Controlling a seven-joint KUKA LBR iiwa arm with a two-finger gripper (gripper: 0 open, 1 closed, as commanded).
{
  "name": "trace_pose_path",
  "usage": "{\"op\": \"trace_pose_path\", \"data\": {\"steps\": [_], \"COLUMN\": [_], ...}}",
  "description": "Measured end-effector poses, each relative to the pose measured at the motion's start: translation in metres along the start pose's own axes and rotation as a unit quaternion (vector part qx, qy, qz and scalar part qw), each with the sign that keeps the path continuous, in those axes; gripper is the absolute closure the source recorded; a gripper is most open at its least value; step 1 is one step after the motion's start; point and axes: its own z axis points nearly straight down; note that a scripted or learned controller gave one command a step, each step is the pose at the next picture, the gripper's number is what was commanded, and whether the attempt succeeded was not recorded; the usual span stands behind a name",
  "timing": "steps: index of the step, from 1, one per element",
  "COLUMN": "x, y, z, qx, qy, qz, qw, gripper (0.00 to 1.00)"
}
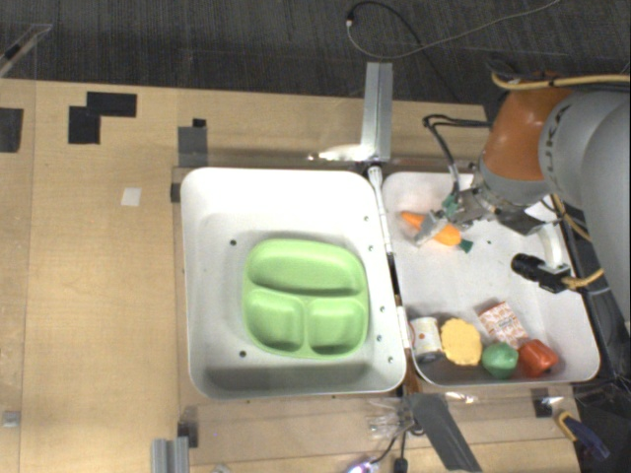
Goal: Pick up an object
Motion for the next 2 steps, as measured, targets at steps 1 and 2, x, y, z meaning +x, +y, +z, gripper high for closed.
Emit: {"op": "trace_pose_path", "data": {"steps": [1, 2], "x": [0.001, 0.015], "y": [0.003, 0.039], "z": [-0.013, -0.131], "qx": [-0.004, 0.001], "qy": [-0.001, 0.0], "qz": [-0.003, -0.027], "qw": [1.0, 0.9996], "gripper": [1.0, 1.0]}}
